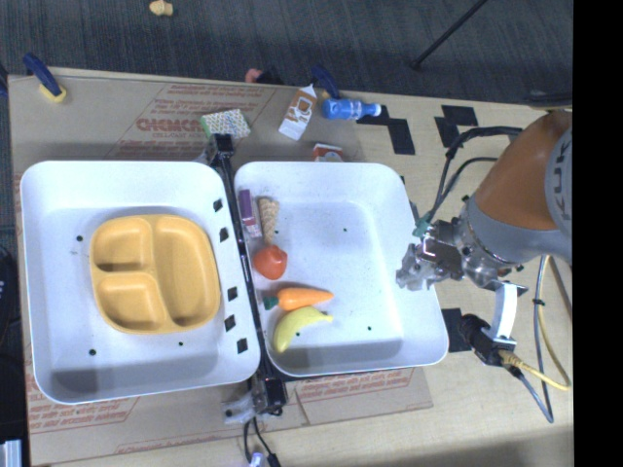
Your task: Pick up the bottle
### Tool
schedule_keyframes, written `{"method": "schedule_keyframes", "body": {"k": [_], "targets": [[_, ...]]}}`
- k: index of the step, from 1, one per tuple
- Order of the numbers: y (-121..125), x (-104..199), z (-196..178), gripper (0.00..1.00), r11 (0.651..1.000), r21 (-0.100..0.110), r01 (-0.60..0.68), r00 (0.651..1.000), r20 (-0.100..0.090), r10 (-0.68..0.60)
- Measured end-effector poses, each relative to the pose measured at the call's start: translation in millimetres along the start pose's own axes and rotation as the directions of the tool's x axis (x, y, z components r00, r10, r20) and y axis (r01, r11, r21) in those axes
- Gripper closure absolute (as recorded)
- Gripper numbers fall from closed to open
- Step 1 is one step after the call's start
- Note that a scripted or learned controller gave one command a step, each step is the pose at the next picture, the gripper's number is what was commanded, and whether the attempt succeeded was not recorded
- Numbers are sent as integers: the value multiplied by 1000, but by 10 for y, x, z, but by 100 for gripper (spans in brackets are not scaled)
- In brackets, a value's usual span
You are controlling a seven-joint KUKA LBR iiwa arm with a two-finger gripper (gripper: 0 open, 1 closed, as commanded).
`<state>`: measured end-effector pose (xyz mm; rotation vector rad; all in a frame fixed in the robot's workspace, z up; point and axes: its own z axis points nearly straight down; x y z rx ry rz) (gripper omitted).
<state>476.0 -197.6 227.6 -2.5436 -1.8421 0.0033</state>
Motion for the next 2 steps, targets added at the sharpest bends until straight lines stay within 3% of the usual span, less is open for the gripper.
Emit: {"method": "schedule_keyframes", "body": {"k": [1, 2], "targets": [[5, -15, -33, 100, 1000, 0, -25, 1000, 1, 25], [15, -39, -11, 100, 975, -3, -220, 975, 1, 220]]}}
